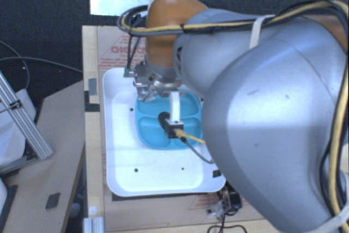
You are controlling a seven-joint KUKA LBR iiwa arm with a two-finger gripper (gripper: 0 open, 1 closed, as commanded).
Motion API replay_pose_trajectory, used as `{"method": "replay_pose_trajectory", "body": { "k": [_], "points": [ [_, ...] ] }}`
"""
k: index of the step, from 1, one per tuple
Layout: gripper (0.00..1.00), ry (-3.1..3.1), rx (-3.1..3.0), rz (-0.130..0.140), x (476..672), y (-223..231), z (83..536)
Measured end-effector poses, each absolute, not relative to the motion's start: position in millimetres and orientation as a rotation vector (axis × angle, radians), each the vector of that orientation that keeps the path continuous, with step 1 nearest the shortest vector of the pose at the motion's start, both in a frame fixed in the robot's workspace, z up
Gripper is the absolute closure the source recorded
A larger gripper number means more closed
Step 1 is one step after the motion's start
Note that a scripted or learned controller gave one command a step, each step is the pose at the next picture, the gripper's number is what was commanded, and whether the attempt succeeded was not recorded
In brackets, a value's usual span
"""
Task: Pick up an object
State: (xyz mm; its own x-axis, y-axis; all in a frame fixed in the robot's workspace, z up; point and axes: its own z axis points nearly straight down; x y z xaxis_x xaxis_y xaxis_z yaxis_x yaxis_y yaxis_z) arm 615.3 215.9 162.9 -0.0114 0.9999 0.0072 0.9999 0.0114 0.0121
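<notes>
A light blue divided plate [155,131] lies in the middle of the left white bin [122,117]. My gripper [148,96] hangs low over the plate's far edge, at the end of the orange-banded wrist. The arm's grey bulk covers the plate's right part and everything to the right of it. The wrist hides the gripper's tips.
The bin's near floor [158,172] and left side are bare white. A cardboard sheet [109,46] lies under the bin. An aluminium rail [22,117] slants at the far left, beyond the bench edge. A small black clip [232,199] sits by the bin's front right corner.
</notes>
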Motion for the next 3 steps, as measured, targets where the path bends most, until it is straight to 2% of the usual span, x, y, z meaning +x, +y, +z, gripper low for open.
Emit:
{"method": "replay_pose_trajectory", "body": {
  "k": [1, 2, 3],
  "points": [
    [1.00, 2.221, 2.211, 0.028, 565.0, 181, 364],
    [1.00, 2.227, 2.224, -0.014, 544.6, 193, 239],
    [1.00, 2.212, 2.220, 0.013, 561.2, 133, 336]
  ]
}}
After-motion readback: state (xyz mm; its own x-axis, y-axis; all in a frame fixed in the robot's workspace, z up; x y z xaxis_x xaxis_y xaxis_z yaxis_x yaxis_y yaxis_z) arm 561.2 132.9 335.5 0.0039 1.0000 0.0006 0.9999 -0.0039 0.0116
